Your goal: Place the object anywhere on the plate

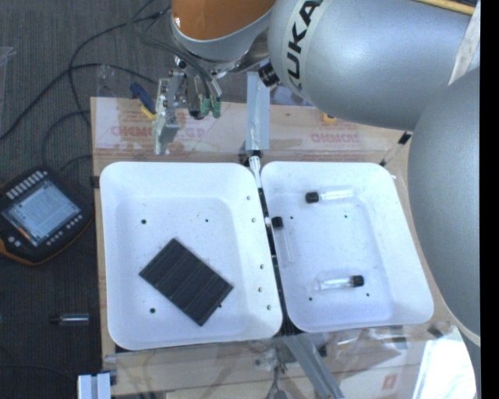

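Camera view from above the bench takes in two shallow white bins side by side. The left white bin (117,234) holds a dark, ribbed, square plate (186,281), lying flat and turned like a diamond toward the near side of the bin floor. The right white bin (390,234) holds two small clear plastic vials with black caps: one vial (328,196) lies at the far side, cap pointing left, and the other vial (341,283) lies nearer, cap pointing right. They are well apart from each other and from the plate, with the rims of both bins between them and it.

The grey arm with its orange band (214,19) looms in from the upper right, and its bulk hides the right edge of the bench. Its two-finger gripper (168,136) hangs beyond the far rim of the left bin, over the brown cardboard sheet (125,128), and holds nothing; I cannot tell how far its fingers are spread.

On the dark floor to the left sits a black handheld control pendant with a screen (39,214), its cables trailing toward the far side.
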### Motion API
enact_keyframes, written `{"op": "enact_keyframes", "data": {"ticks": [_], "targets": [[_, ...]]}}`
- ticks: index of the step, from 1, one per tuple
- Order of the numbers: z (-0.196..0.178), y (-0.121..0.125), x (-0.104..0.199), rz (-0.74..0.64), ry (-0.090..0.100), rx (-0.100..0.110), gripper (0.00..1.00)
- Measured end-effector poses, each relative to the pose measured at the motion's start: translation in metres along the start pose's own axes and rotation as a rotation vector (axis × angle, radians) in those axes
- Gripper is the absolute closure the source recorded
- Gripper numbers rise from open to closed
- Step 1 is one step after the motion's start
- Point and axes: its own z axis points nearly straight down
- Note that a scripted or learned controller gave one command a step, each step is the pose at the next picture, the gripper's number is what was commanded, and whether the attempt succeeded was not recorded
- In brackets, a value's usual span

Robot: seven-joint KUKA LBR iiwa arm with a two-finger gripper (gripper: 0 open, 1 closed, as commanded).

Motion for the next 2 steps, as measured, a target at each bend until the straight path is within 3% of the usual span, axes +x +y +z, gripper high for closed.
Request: {"op": "enact_keyframes", "data": {"ticks": [2], "targets": [[-0.0172,0.0017,-0.0027,0.002,-0.002,-0.008,1.0]]}}
